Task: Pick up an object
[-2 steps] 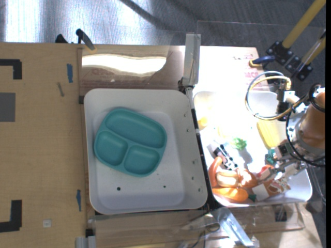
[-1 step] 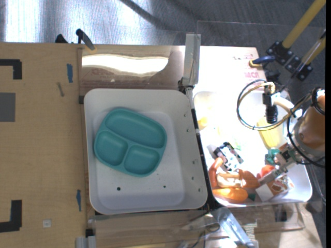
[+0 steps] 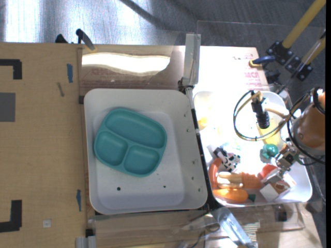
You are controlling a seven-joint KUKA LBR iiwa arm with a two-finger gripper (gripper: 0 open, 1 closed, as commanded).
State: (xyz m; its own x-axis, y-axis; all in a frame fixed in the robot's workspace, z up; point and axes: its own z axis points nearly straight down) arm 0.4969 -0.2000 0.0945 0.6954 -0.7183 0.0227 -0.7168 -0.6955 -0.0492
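The right bin holds a heap of small objects at its near end. Among them are a black-and-white toy, a tan and orange piece, an orange oblong, a small teal ball, a red piece and a white block. My gripper reaches in from the right, low over the bin, just right of the teal ball and above the red piece. It is too small and cluttered to read its state or whether anything is in it.
The left bin holds a teal divided plate. A black cable loop with a dark cylinder hangs over the far part of the right bin. A metal divider stands between the bins at the back.
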